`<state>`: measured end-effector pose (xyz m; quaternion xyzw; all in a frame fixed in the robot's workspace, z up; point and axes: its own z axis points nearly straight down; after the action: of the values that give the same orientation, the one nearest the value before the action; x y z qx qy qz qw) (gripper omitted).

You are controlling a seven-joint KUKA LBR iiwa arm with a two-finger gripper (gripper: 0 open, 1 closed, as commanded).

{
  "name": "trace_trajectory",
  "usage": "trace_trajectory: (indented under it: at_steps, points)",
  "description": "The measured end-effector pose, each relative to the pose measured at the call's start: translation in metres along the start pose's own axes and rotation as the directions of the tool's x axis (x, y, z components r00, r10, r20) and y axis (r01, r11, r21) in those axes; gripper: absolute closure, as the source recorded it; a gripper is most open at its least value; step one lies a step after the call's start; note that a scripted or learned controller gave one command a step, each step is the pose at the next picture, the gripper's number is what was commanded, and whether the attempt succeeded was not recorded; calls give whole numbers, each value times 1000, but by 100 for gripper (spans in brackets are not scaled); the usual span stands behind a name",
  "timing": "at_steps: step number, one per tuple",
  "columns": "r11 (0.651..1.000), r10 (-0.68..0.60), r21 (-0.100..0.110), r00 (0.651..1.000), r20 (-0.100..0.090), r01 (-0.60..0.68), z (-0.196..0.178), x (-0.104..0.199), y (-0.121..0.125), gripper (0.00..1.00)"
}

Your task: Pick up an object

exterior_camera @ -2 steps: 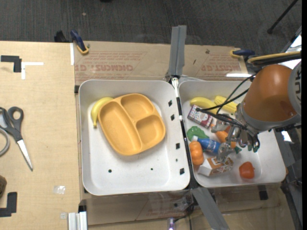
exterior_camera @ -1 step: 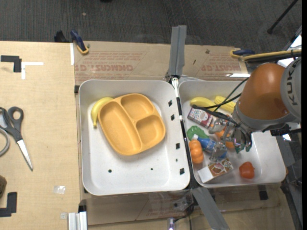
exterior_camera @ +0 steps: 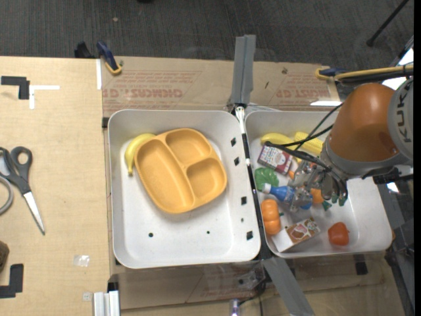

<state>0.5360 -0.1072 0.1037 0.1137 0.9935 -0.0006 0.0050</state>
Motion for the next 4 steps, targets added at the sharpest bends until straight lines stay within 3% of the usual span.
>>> trace_trajectory:
  at_steps: [1,2,3,4]
  points:
    - [999,45,0,999,-6,-45,-167,-69,22,100]
    - [999,45,0,999,-6,-45,-167,-69,22,0]
    - [1000,13,0,1000,-7,-13,-45,-86,25,0]
    - [994,107,-4,994,13,-107,-9,-81,21,0]
